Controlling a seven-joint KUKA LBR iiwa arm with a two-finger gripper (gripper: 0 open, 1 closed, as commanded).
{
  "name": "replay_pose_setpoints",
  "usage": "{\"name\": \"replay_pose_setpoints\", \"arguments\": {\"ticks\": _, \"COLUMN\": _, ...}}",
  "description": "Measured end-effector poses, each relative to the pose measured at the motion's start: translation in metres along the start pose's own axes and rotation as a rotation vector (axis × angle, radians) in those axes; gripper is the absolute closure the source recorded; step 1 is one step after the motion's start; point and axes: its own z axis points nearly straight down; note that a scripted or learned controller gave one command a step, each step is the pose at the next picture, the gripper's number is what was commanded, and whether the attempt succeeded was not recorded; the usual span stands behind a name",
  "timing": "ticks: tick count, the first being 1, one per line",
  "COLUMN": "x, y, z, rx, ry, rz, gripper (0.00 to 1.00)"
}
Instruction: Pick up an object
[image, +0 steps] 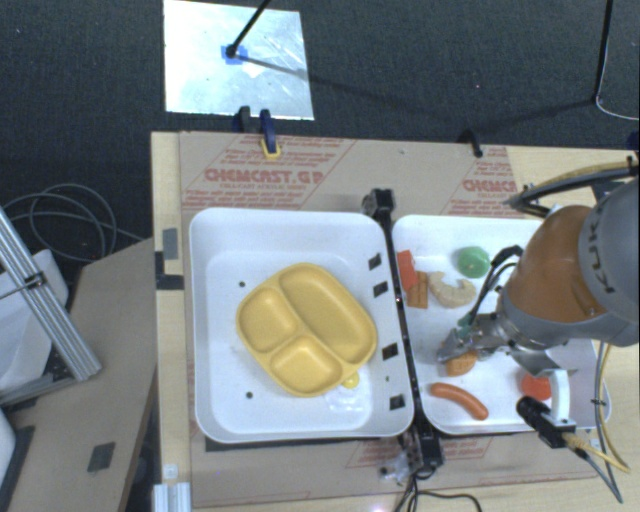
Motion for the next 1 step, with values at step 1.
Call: {"name": "replay_pose_setpoints", "arguments": {"ticks": 1, "x": 0.088, "y": 0.0252, "z": -0.0947, "rx": -0.007, "ry": 0.005, "rz": -0.014, "gripper": 1.0}}
